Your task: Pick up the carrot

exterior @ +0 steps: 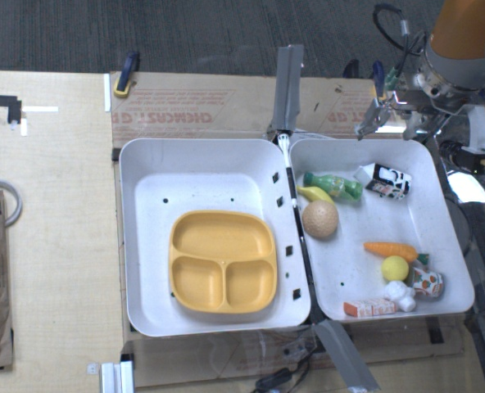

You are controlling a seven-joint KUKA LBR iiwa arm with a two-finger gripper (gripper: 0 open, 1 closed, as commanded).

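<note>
The left bin (136, 219) holds a yellow divided tray (224, 260), set toward its front edge, with one long compartment at the back and two smaller ones in front; just right of the shared wall, in the right bin (447, 211), a round tan ball (319, 219) lies near that bin's left edge, with a yellow banana (314, 193) touching it on the far side and a green bottle-shaped toy (334, 186) lying beside the banana toward the back edge; further right, near the back edge, sits a small black-and-white carton (387, 182). The carrot (391, 250) lies in the right half of the right bin, nearer the front edge than the back; it is small, smooth and plain orange, stretched roughly left to right, its left end rounded, its right end tipped with a bit of green; a yellow lemon-like ball (395, 268) touches it from the front; by the front-right corner are a white lumpy piece (401, 294), a pink-and-white box (369, 307) and a small orange-patterned carton (428, 282). The gripper (378, 117) hangs above the right bin's back edge, well apart from the carrot; whether its fingers are apart or together cannot be told.
</note>
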